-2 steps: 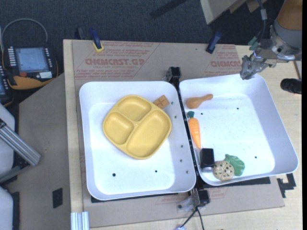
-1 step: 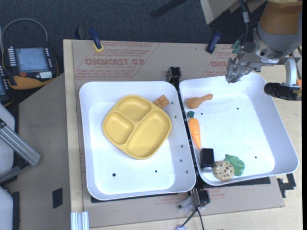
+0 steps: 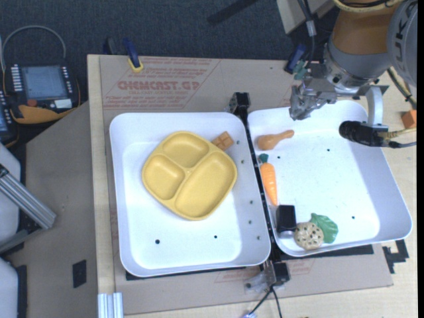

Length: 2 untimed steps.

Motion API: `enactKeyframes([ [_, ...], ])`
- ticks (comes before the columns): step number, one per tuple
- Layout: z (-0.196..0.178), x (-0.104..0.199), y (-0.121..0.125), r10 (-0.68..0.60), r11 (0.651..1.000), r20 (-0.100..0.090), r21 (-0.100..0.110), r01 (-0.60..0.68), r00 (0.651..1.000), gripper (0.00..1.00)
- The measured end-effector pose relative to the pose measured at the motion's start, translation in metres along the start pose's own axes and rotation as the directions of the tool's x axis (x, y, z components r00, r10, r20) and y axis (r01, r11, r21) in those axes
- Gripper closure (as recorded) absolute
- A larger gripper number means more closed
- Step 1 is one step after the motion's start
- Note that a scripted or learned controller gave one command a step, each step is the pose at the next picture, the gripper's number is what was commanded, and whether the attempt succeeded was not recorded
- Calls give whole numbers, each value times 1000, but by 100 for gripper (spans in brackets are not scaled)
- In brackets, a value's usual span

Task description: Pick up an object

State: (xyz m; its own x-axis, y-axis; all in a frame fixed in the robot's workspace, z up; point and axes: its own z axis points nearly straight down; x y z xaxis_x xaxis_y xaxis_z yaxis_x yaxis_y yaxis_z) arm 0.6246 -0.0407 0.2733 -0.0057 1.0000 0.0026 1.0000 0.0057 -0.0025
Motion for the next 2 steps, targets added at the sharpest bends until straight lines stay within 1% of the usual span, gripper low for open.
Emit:
enactKeyframes([
  [1,1,49,-13,0,1000,1,0,0,1000,100],
  [2,9,93,-18,1,1000,1,1,-1,1000,100],
])
